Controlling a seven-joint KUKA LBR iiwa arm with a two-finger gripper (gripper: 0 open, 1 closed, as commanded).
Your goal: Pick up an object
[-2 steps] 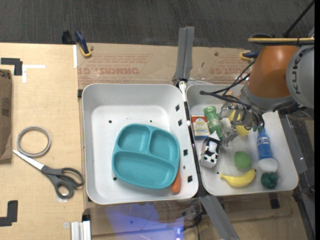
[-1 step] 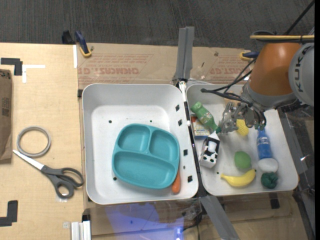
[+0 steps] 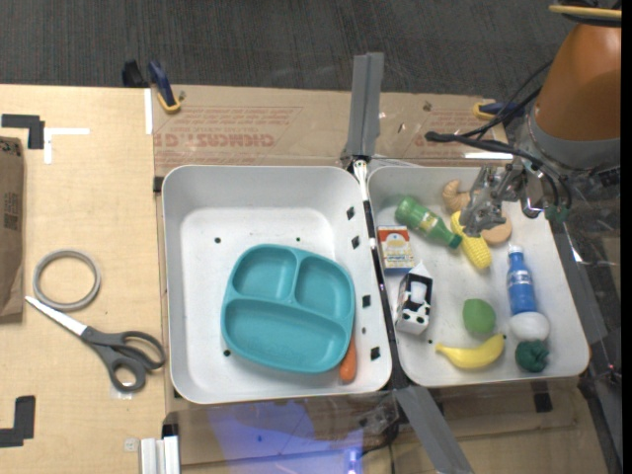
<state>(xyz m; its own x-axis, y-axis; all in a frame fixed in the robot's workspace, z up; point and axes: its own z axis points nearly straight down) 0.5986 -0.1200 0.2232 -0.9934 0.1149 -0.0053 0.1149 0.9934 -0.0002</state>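
Tape ring (image 3: 66, 277) and scissors (image 3: 99, 341) lie on the counter (image 3: 89, 186), out of play. Left bin (image 3: 188, 200) holds only a teal tray (image 3: 288, 308) and a carrot (image 3: 348, 363). Right bin (image 3: 563, 354) has the targets: bottle (image 3: 427, 221), corn (image 3: 475, 250), banana (image 3: 471, 352). Claw (image 3: 481, 208) is low over the corn at the far side, probably mid-grab; can't tell its state.

Right bin (image 3: 571, 294), contents: green bottle (image 3: 425, 220), lying tilted; yellow corn cob (image 3: 475, 250); tan pieces (image 3: 456, 197) at the back; small carton (image 3: 396, 247); black-and-white cow carton (image 3: 415, 303); green ball (image 3: 479, 316); banana (image 3: 470, 353); blue bottle (image 3: 520, 289), white-capped; dark green item (image 3: 531, 355).
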